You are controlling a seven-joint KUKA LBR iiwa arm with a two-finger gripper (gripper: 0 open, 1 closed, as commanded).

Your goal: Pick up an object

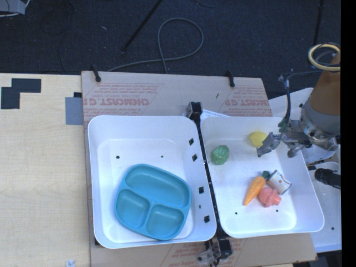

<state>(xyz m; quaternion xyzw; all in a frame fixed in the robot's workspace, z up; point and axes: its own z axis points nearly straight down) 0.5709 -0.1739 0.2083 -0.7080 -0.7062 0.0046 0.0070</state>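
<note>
A yellow object (257, 138) lies at the right bin's (245, 227) far side, just beside the tool (278, 147). The tool hangs over that bin, grasping nothing, fingers apart. The arm (325, 102) reaches in from the right, wrist bent downward.

Two white bins (105, 132) on brown cardboard (167, 96) printed with red lettering. Left bin: blue divided tray (153, 201). Right bin: green ball (219, 154), yellow object (257, 138), orange carrot (254, 189), pink toy (269, 197). Pale wood surface (39, 177) with black and grey patches; arm grey with orange band (328, 88).
</note>
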